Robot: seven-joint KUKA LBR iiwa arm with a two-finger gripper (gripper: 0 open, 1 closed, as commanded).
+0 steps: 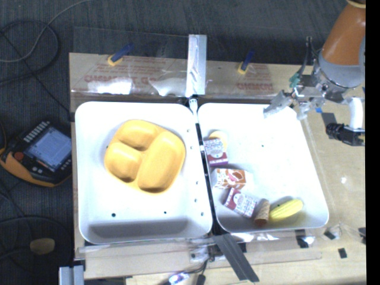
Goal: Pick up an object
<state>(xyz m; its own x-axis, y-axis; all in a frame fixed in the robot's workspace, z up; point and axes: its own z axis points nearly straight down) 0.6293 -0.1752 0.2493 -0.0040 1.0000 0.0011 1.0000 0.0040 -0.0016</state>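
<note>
Right bin (309, 153) far half open; cartons (228, 180) crowd divider.

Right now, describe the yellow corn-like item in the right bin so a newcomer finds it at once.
Start at the right bin, the one of the two nearer the arm. Go to its near right corner, where the small yellow corn-like piece lies on its side. Unlike the printed red-and-white packets beside it, it is plain yellow and ribbed.

We see two smooth white plastic bins (139, 230); the left one holds a big yellow lump (144, 154) that looks soft and matt. The small packets (228, 179) look like shiny printed paper, and the worktop (341, 177) looks like pale wood.
</note>
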